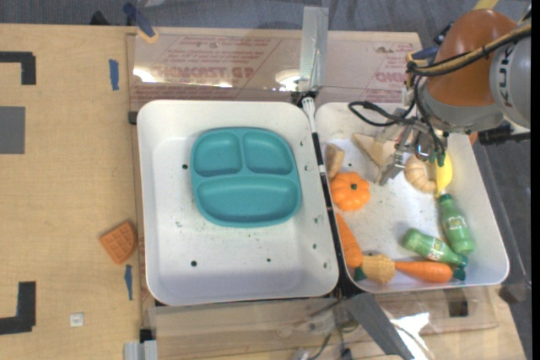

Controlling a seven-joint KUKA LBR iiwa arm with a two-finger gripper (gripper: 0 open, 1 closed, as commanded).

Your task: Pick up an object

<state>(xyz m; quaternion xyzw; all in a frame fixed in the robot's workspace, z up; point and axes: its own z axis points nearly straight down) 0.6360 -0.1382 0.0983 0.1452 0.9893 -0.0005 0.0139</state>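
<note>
My gripper hangs low over the back of the right bin, its fingers open and nothing visibly held between them. Just left of it lies a tan cone-shaped piece. A beige knobbly toy and a yellow banana sit right below and to the right of the fingers. An orange pumpkin rests further left, beside a small bread-like piece.
Two green bottles, two carrots and a tan piece lie at the bin's front. The left bin holds a teal divided plate. An orange waffle toy lies on the bench.
</note>
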